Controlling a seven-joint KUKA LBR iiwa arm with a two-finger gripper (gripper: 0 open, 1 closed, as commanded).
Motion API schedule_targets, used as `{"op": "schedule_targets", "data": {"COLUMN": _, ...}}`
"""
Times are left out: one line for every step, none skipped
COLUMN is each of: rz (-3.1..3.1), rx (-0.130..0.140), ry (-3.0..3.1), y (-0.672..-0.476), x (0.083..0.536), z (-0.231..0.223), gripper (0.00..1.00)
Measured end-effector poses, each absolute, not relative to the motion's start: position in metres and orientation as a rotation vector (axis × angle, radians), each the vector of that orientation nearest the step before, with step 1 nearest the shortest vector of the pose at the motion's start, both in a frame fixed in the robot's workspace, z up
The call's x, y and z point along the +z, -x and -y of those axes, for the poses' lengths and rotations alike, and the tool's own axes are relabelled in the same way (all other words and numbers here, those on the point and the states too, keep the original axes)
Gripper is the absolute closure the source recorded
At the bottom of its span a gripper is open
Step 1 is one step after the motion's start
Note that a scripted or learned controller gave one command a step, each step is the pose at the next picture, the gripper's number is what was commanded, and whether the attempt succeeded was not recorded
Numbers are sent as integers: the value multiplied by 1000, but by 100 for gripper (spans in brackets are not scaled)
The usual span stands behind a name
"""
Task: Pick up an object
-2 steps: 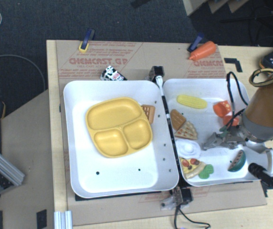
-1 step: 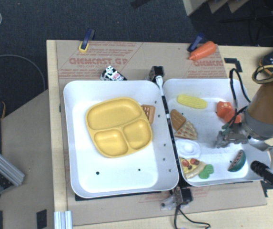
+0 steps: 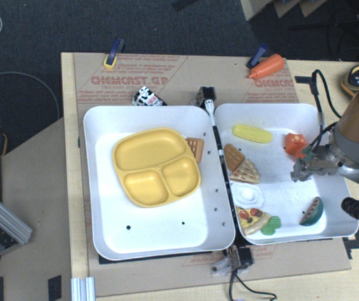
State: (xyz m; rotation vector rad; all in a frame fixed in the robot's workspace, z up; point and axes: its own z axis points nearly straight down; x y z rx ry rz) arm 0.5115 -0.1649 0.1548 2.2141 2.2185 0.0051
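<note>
The desk (image 3: pixel 72 168) holds two white bins side by side. The left bin (image 3: pixel 104 218) has a yellow tray (image 3: pixel 156 166) in it, with three dips. A small brown waffle piece (image 3: pixel 195 148) peeks out at the tray's right edge.

The right bin (image 3: pixel 279 199) holds the toy food. Near the top lies a yellow corn cob (image 3: pixel 252 133). To its right sits a red toy (image 3: pixel 295 144) (it looks a bit like a pepper or a strawberry, but it is hard to tell). Below the corn is a slice of pie or sandwich (image 3: pixel 239 165), brown and tan. Under that is a white fried egg (image 3: pixel 248 197). At the bottom is a pizza slice (image 3: pixel 249 218) with a green piece (image 3: pixel 270 226) just beside it. A watermelon slice (image 3: pixel 311 212) lies near the bin's right lower corner.

The arm comes in from the right. The tool (image 3: pixel 304 168) hangs over the right side of the right bin, just below the red toy and above the watermelon slice. It is dark and small here, so nobody can tell if it is spread or pressed together, and nothing can be seen pinched in it.

On the desk above the bins lie a toy carrot (image 3: pixel 267 66), a small black and white toy (image 3: pixel 146 97) and a blue and yellow clamp (image 3: pixel 112 55).
</note>
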Motion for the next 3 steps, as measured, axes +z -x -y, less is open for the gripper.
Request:
{"op": "schedule_targets", "data": {"rz": -2217, "rx": 6, "ry": -2213, "y": -514, "x": 219, "z": 165, "gripper": 100}}
{"op": "schedule_targets", "data": {"rz": -2220, "rx": 2, "ry": -2217, "y": -515, "x": 225, "z": 165, "gripper": 100}}
{"op": "schedule_targets", "data": {"rz": -2226, "rx": 5, "ry": -2212, "y": -527, "x": 234, "z": 107, "gripper": 100}}
